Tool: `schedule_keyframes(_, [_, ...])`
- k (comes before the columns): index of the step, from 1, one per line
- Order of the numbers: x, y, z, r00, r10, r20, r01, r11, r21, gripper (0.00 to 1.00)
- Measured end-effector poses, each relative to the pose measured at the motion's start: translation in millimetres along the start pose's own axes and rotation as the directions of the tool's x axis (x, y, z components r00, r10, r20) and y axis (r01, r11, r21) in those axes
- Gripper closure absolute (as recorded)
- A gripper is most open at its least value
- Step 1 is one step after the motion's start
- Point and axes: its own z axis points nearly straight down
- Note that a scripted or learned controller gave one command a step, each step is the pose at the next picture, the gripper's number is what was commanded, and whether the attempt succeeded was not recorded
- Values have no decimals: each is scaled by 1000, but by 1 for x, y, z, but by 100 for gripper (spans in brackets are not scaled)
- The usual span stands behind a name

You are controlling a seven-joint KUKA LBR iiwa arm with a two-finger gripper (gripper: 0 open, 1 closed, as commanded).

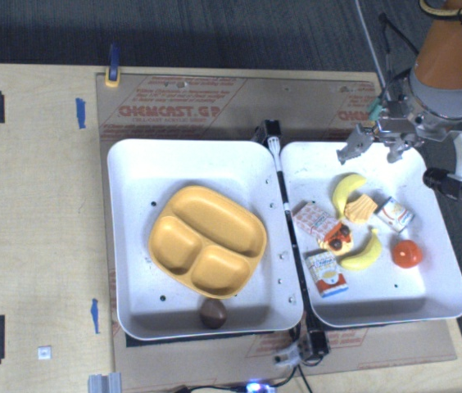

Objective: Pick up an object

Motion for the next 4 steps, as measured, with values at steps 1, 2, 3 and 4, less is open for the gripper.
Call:
schedule_keyframes(1, [-8,-17,117,1000,1,0,-1,1000,1,0])
schedule_keyframes(2, [12,-49,145,1000,2,6,-2,1000,-31,0])
schedule_keyframes(3, [14,-48,135,1000,2,3,-2,999,-34,100])
schedule_keyframes(4, [14,-49,137,1000,2,3,-2,1000,-30,0])
